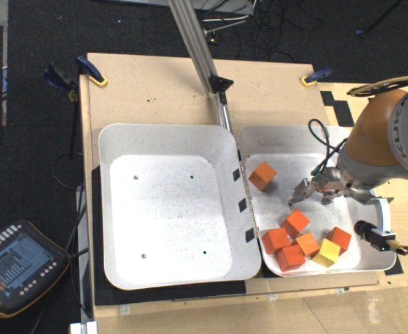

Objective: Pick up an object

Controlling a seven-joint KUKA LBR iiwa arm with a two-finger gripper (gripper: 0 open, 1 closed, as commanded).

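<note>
over the right bin [287, 139], near its middle, the gripper [302, 192] hangs at the end of the grey arm [381, 152] that comes in from the right. its fingers [299, 190] are dark and small against the white floor; whether they are spread or closed i cannot tell, and nothing is visibly between them.

just to the left of the fingers, apart from them, lies a lone orange cube [262, 175], tilted so one corner points up the bin. below the fingers sits a cluster of blocks near the bin's front edge: an orange cube [297, 222], two reddish-orange ones [274, 239] and [290, 257] touching each other, a lighter orange one [307, 243] pressed in beside them, a yellow one [326, 252], and another reddish-orange one [340, 239] at the right end, against the yellow.

the left bin [120, 145] is a larger white tray, touching the right bin along its side. both rest on a tan counter [155, 82]. a handheld pendant [16, 266] lies on the dark floor at the lower left.
</note>
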